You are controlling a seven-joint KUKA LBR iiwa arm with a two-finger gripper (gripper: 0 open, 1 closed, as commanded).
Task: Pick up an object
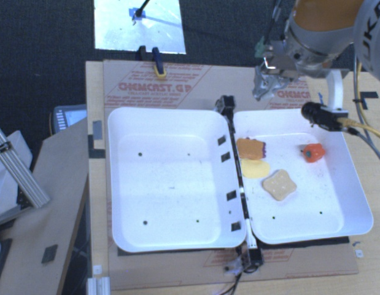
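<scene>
Dark carpet surrounded the bench (67,165), which carried two shallow white bins side by side on a printed cardboard sheet (153,85). Nothing lay in the left bin (171,177). Four small things lay in the right bin (337,220): an orange-brown piece (250,148) near the divider, a pale yellow piece (256,169) touching it below, a tan toast-shaped piece (279,185) just beside that, and a red-orange piece (312,153) well apart toward the far side. The claw (267,86) hung above that bin's back rim, away from all four things, gripping none of them; whether it was spread or closed I could not tell
</scene>
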